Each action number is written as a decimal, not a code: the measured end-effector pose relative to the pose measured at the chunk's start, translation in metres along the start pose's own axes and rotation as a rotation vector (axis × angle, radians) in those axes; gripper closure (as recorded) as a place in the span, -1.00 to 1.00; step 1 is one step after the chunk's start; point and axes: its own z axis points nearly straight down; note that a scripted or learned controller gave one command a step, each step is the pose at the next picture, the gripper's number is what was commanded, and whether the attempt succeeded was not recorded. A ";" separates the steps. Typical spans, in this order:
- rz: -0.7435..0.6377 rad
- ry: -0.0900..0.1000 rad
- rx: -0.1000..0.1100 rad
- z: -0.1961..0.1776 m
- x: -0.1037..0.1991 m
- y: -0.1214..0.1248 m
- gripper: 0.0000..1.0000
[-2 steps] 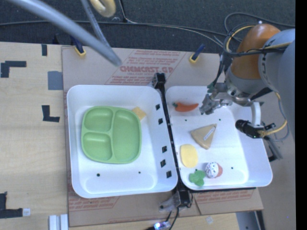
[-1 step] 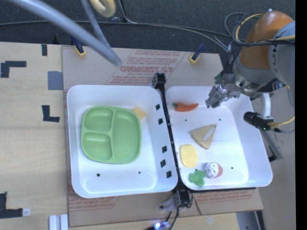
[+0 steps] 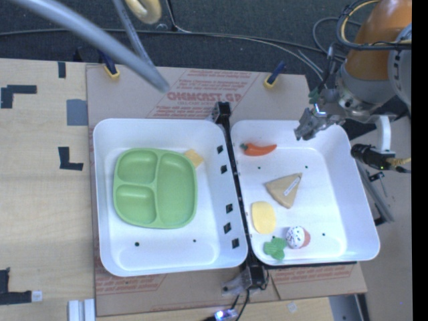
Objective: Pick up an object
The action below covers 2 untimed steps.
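Observation:
My gripper [image 3: 305, 131] hangs over the back edge of the right bin [image 3: 348, 179], with nothing seen between its fingers. Just left of it lies an orange carrot [image 3: 259, 149]. Further forward in that bin sit a tan cheese wedge [image 3: 285, 189], a yellow oval piece [image 3: 263, 217], a green leafy piece [image 3: 274, 248] and a small red-and-white item [image 3: 297, 237]. The left bin [image 3: 107, 179] holds a green divided plate [image 3: 155, 187] with a small yellow piece [image 3: 194, 157] at its back right corner.
The two bins meet at a black clipped seam [image 3: 229, 179]. Cardboard [image 3: 200, 89] underlies both bins, held by clamps at the back. A grey pole [image 3: 87, 25] crosses the upper left. Cables hang near the arm on the right.

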 end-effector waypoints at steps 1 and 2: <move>-0.003 0.001 0.005 0.000 0.047 -0.011 1.00; -0.003 0.001 0.008 0.014 0.098 -0.038 1.00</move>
